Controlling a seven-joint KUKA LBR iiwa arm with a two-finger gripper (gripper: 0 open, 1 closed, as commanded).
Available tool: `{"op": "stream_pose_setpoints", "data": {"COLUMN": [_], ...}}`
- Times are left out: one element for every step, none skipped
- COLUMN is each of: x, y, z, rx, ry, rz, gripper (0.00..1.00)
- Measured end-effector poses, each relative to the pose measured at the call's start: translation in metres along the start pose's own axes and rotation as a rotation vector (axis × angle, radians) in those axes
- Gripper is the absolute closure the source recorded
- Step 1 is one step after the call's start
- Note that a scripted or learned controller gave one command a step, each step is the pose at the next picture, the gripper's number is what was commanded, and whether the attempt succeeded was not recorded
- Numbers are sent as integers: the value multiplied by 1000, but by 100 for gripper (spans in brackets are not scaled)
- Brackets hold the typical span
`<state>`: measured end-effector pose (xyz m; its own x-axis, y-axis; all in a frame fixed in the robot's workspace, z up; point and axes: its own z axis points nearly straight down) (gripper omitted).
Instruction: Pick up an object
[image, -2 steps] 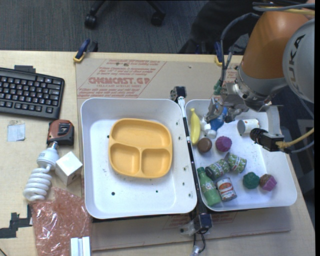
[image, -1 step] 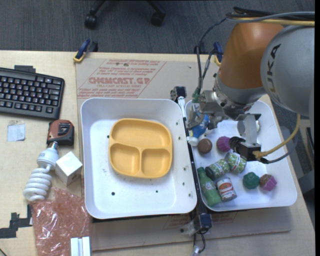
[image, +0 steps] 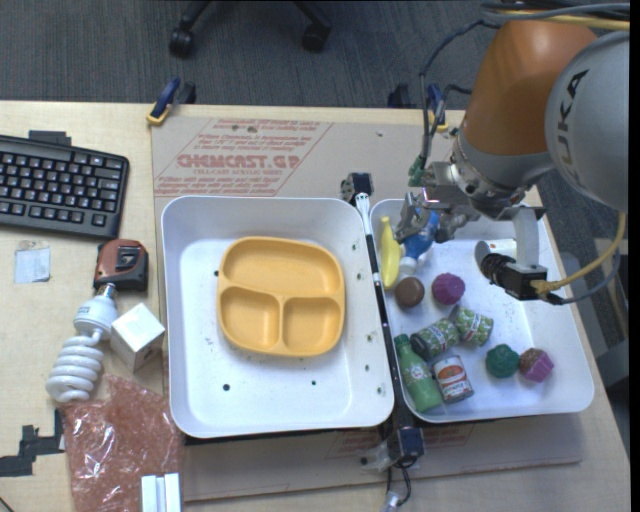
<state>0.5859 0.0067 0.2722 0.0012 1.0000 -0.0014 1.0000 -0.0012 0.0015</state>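
Observation:
My gripper hangs over the back left corner of the right bin, below the grey and orange arm. A small blue and white object sits right at its tip; whether it is gripped is unclear. Beside it lies a yellow banana-like piece. Further forward in the same bin are a brown ball, a magenta ball, two green cans, a green bottle, a red-labelled can, a green ball and a purple ball.
The left bin holds a yellow divided tray. Left of the bins on the bench lie a keyboard, a tape measure, a spiral light bulb, a white cube and a reddish bag.

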Motion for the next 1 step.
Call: {"op": "stream_pose_setpoints", "data": {"x": [-3], "y": [0], "z": [-3], "rx": [0], "ry": [0], "rz": [0], "gripper": [100]}}
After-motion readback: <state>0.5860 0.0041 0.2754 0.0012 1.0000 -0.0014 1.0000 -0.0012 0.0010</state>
